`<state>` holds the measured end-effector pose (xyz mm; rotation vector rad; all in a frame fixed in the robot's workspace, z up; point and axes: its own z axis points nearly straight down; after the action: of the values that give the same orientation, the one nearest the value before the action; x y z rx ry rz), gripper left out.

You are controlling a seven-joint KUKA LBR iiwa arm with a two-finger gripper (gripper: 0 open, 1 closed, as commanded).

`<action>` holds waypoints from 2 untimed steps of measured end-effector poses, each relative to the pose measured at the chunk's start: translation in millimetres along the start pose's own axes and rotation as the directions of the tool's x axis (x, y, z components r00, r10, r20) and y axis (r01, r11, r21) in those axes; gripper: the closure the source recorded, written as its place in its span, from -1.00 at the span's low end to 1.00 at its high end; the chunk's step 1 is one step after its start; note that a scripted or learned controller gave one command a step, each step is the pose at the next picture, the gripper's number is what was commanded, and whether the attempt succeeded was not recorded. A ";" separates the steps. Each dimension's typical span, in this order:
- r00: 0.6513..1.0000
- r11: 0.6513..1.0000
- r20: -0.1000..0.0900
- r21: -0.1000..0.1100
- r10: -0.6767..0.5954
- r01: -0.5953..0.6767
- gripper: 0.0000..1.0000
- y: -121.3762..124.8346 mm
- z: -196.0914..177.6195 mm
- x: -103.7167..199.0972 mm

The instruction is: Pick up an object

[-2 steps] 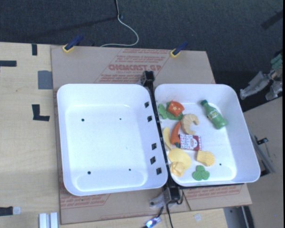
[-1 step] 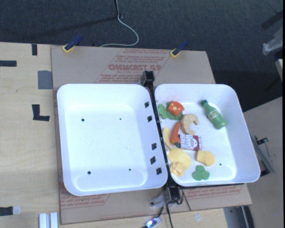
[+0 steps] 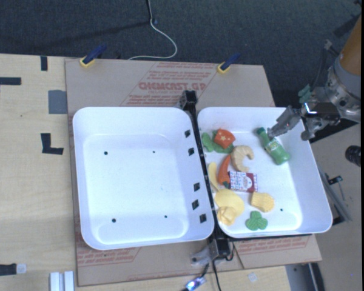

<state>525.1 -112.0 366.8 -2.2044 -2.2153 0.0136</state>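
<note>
Dark carpet is seen behind a worktop (image 3: 24, 180) on which two white bins stand side by side.
In the right bin (image 3: 303, 190), a green bottle (image 3: 273, 147) lies near the far wall, its long axis running diagonally toward the gripper (image 3: 289, 119), whose state cannot be told.

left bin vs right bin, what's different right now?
The left bin has a bare white floor with a few small dark dots, while the right bin holds a cluster of small toy items. The gripper hangs over the right bin, by a green bottle; the left bin has no arm over it. The right bin's items crowd toward the shared divider. Both are shallow, white and similar in shape.
</note>
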 end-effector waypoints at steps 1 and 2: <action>1.000 1.000 0.009 -0.031 0.003 -0.003 1.00 13.6 -174.5 -0.1; 1.000 1.000 0.007 -0.017 0.010 -0.010 1.00 -15.2 -168.2 -51.6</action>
<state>513.2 -164.5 535.0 -2.2272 -2.2167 0.0030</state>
